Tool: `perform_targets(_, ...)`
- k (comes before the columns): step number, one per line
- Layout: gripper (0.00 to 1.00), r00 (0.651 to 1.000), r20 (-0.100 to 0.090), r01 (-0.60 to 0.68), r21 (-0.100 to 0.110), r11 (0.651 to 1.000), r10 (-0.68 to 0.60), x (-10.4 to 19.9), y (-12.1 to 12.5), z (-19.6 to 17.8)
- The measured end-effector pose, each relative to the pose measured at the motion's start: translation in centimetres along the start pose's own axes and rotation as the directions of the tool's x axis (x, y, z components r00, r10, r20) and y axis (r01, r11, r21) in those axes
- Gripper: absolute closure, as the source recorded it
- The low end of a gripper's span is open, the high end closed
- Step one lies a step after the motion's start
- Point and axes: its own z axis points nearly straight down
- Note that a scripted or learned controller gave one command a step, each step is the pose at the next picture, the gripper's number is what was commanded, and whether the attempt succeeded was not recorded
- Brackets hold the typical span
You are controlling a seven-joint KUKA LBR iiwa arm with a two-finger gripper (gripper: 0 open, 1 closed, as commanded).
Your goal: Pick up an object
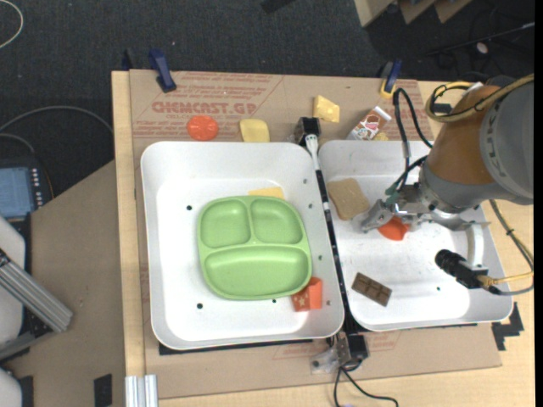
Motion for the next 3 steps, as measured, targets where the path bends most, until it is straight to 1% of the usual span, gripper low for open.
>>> perform_targets(1,0.00,1.000,0.006,0.000,-0.012,1.000,0.000,-2.9,3.0,-7.4)
perform_targets(2,0.00,1.000,-0.003,0.000,0.007,1.000,0.000,-1.2,0.4,0.5)
perform_targets(3,0.00,1.000,0.006,0.000,-0.013,1.000,0.000,-3.9,4.3,-6.7)
